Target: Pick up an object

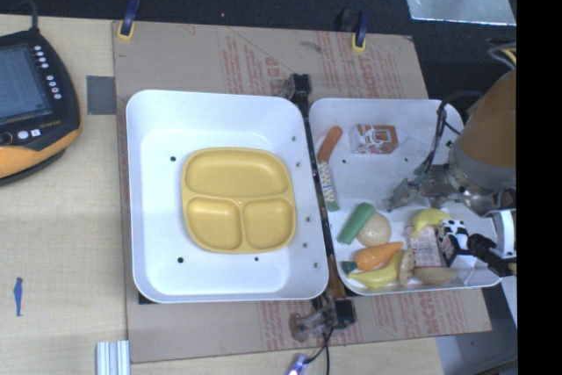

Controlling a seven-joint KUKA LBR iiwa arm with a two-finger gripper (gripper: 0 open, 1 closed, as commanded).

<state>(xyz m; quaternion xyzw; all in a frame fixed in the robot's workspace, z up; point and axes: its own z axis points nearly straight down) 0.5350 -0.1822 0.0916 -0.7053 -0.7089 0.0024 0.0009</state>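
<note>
Crowding the near edge of the right-hand white bin [386, 123], a heap of small toy foods is lying packed together: an orange carrot [378, 256], a yellow banana [376, 278], a pale round ball [374, 230] and a green wedge-shaped piece [356, 222]. Any of them could be the object to pick, yet the gripper [413, 189] is hanging at the bin's right side, just beyond the heap, with a second yellow piece [430, 217] sitting closest beneath it. Whether the jaws are open or closed I cannot tell, and nothing is showing between them. Because the toys are touching, a descent here is risking a pinch on two at once, or a nudge that is sending the round ball rolling away. A yellow three-compartment plastic tray [239, 198] is resting in the middle of the left-hand white bin [149, 189].
</note>
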